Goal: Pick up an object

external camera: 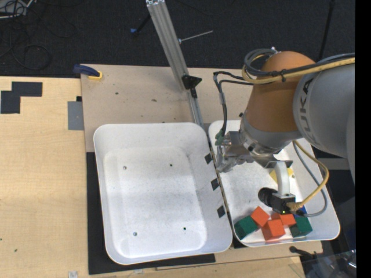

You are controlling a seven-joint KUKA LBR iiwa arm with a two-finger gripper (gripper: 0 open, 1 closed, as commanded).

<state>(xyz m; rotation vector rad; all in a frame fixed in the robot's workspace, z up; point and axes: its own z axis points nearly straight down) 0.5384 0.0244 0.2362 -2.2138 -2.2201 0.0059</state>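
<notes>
The grey arm (324, 109) reaches in over the right bin (243, 193). Its gripper (231, 154) hangs over that bin's far-left part, close to the wall where the left bin (151, 190) adjoins. From this angle it cannot be told whether the gripper is open or closed. The objects to pick sit clustered along the right bin's near edge. A small orange block (260, 216) touches a larger orange block (273, 229) at about the middle of that edge. One green block (246, 226) lies just beside them toward the bin's left wall, and another green block (301, 226) lies toward the bin's near-right corner.
</notes>
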